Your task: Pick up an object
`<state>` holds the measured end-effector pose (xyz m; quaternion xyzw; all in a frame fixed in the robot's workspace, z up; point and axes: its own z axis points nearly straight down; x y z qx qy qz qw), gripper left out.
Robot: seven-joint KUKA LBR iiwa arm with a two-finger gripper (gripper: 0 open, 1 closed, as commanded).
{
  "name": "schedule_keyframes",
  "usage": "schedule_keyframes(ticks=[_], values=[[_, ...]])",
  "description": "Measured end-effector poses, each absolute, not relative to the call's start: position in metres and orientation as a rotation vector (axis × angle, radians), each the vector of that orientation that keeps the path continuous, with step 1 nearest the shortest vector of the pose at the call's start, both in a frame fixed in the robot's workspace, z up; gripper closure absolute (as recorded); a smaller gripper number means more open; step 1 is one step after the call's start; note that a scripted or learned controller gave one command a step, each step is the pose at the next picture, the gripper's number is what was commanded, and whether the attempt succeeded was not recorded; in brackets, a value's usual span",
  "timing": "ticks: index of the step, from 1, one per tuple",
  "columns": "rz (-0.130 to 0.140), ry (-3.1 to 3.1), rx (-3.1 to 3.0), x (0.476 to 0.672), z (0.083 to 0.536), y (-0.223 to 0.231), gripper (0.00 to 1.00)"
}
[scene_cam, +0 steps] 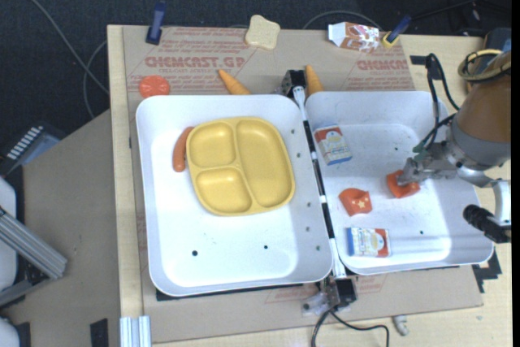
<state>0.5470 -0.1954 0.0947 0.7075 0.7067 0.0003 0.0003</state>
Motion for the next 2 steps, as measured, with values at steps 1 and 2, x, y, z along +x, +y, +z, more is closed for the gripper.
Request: schedule_keyframes(ticks=[1, 2], values=[[0.003, 2.223, 2.218, 0.582, 0.111, -0.125, 1.0], [0.004, 2.223, 2.218, 0.57, 0.185, -0.053, 1.0]])
